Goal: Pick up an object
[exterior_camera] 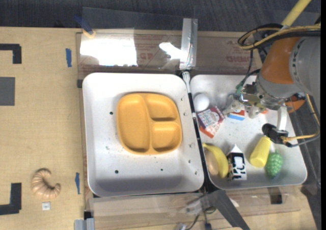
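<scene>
Claw (248, 102) hovers over the right bin (298, 173); you cannot tell its state. Just left of it lies one white egg (201, 102): light, smooth, likely slippery, so grip its middle. Below the claw you count one banana (220, 158), one yellow block (260, 152) and one green grape bunch (274, 164).

arm (300, 66) cut off at right edge, claw (243, 102) fingers too cluttered to read
</scene>
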Robot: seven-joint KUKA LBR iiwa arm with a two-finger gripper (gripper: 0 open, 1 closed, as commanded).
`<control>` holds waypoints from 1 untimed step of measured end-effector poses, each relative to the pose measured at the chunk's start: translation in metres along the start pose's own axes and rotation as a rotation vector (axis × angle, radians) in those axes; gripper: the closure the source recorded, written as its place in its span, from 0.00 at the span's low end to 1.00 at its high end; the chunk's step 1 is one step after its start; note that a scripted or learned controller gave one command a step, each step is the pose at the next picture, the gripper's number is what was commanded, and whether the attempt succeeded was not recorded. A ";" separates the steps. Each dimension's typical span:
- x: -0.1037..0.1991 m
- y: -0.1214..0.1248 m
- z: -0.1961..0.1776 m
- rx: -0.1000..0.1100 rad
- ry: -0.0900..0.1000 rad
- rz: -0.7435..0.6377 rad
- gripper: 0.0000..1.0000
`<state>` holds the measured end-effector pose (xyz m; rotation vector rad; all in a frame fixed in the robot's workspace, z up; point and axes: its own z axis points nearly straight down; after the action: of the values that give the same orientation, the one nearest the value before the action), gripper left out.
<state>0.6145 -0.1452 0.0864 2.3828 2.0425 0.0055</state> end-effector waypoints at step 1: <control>0.001 0.002 -0.011 -0.004 0.000 -0.001 1.00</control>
<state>0.6161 -0.1449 0.0979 2.3793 2.0408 0.0095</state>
